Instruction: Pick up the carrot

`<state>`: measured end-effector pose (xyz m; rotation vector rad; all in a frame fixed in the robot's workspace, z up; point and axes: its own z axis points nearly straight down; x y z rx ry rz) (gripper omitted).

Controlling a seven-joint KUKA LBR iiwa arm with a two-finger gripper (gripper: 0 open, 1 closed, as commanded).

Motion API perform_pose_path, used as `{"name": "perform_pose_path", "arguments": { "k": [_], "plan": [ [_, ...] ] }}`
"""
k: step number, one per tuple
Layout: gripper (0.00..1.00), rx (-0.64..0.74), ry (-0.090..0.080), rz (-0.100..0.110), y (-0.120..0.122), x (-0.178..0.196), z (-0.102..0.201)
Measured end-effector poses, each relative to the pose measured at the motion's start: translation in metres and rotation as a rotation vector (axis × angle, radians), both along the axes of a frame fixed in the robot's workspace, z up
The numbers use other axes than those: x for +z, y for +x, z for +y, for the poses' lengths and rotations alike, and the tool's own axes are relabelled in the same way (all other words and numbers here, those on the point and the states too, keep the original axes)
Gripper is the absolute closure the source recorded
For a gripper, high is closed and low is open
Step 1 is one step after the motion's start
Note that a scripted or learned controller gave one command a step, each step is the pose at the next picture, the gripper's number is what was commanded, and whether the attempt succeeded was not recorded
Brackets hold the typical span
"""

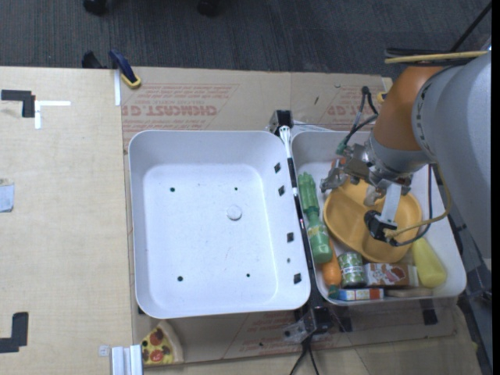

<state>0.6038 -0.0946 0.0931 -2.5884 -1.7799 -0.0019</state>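
Carrot well apart from tool

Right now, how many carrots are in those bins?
1. The carrot lies in the right bin, near its front left corner, between the green thing and the can. More could be hidden under the dish.

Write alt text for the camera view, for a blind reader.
The grey robot arm reaches over the right bin, above a yellow bowl. The small orange carrot lies near that bin's lower left corner, beside a can.
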Motion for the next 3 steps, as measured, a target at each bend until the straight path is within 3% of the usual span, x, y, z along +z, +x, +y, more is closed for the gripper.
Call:
{"name": "perform_pose_path", "arguments": {
  "k": [1,2,3],
  "plan": [
    [1.0,0.009,0.006,-0.016,0.006,0.013,0.006],
    [1.0,-0.146,-0.003,0.008,0.024,0.143,0.04],
    [0.0,-0.146,-0.003,0.005,0.024,0.145,0.04]
  ]
}}
